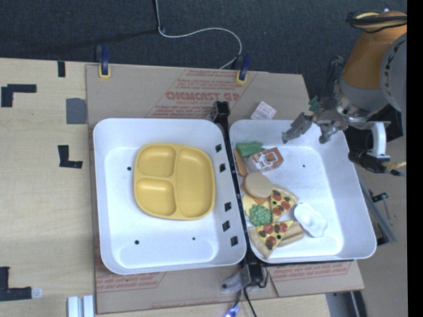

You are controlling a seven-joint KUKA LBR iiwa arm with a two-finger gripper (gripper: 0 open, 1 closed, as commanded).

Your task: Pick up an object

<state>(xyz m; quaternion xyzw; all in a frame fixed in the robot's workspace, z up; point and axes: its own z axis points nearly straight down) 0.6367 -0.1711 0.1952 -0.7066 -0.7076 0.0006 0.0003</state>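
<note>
Nearest the lens, at the 6 o'clock edge of the right-hand shallow white plastic bin (pixel 353 243), lies a flat toy pizza slice with red and green toppings (pixel 272 220), its crust end low and its tip pointing up toward 12. Touching its right side, at about 4 o'clock in the bin, sits a small crumpled white soft lump (pixel 310 218). Just above the slice rests a round tan bun-shaped piece (pixel 258 185), and beyond that, toward 11 o'clock, a small white-and-orange printed packet (pixel 269 158) beside a green wedge-shaped piece (pixel 249 148) hard against the dividing wall. Left-hand white bin (pixel 106 177) holds a yellow three-compartment plastic tray (pixel 175 180), square in its middle. Farthest back, at 1 o'clock over the right bin's rim, hangs the grey two-finger gripper (pixel 309 129), fingers spread apart with nothing between them, well apart from every item. Judgement: step in hand is the approach, no grasp begun. All pickable things crowd the bin's left half, many touching, so a clean choice matters. The white lump or the packet look best: each has some free floor on one side. Advise centring over one item, turning the fingers across its narrow width, descending straight, and keeping off the dividing wall, where the green wedge leaves no room for a finger.
</note>
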